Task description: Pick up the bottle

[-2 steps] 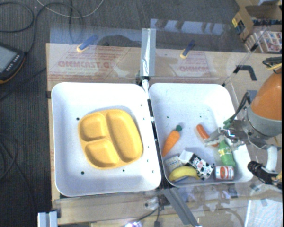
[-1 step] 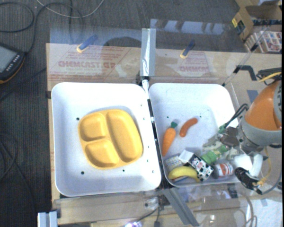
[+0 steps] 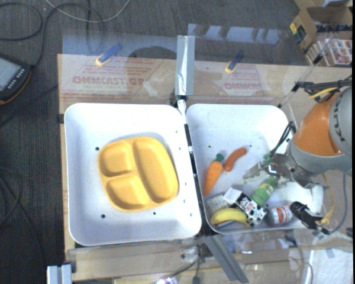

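Note:
The bottle [image 3: 262, 192] is small and green and lies tilted in the right bin [image 3: 236, 120], near the bin's front right. My gripper [image 3: 267, 169] hangs directly over the bottle's upper end, reaching in from the right below the orange wrist band. The gripper's metal parts overlap the top of the bottle, so whether they touch it is unclear.
Close around the bottle lie a carrot [image 3: 212, 176], a smaller orange vegetable [image 3: 235, 157], a banana [image 3: 229, 216], a black-and-white patterned box [image 3: 248, 207] and a small can [image 3: 278, 215]. The left bin [image 3: 83, 129] holds a yellow divided tray [image 3: 139, 171].

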